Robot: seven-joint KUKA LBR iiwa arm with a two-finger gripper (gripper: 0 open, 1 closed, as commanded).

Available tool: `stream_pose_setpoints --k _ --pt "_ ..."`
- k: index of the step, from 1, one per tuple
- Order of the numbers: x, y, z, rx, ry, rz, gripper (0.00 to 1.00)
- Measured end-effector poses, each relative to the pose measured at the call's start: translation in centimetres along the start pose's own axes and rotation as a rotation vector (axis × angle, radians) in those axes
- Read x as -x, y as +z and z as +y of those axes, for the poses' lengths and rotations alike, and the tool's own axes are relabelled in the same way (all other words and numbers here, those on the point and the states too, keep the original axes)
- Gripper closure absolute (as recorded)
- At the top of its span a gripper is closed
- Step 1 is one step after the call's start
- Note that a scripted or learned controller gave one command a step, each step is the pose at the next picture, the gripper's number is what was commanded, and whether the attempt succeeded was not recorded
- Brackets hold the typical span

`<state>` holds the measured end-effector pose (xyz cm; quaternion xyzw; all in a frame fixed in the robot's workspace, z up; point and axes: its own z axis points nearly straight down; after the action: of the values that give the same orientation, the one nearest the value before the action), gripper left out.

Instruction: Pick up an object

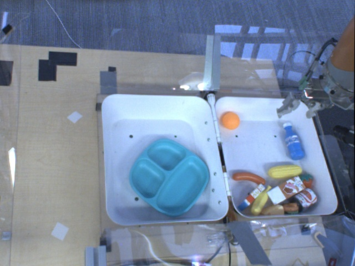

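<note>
judging from how things lie, the pick has not yet been made: nothing is seen between the fingers of the gripper point(299, 103), which are spread apart over the far right corner of the right bin point(260, 107). every object is seen resting on the bin floor. the blue bottle point(293, 142) lies just beside the gripper, a little toward the near edge along the right wall, and is judged the closest candidate. the orange ball point(229, 120) sits near the far left corner of that bin, well apart from the gripper. a yellow banana point(285, 172), a red sausage point(248, 177) and mixed toy food are heaped at the near edge. the left bin point(119, 148) carries a teal divided plate point(169, 175). descent, closing and lifting are all left.
</note>
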<state>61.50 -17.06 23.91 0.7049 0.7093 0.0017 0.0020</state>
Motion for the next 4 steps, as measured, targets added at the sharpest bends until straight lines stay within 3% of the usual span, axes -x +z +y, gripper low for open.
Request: stream_pose_setpoints --k 1,2,3,4 --pt "3.5 11.6 0.6 -0.003 0.116 -0.001 0.00" --pt "2.8 15.2 1.0 0.001 0.383 0.002 0.00" --pt "2.9 13.8 1.3 0.009 0.376 -0.002 1.00" --pt "0.0 3.8 4.4 0.001 0.627 -0.001 1.00"
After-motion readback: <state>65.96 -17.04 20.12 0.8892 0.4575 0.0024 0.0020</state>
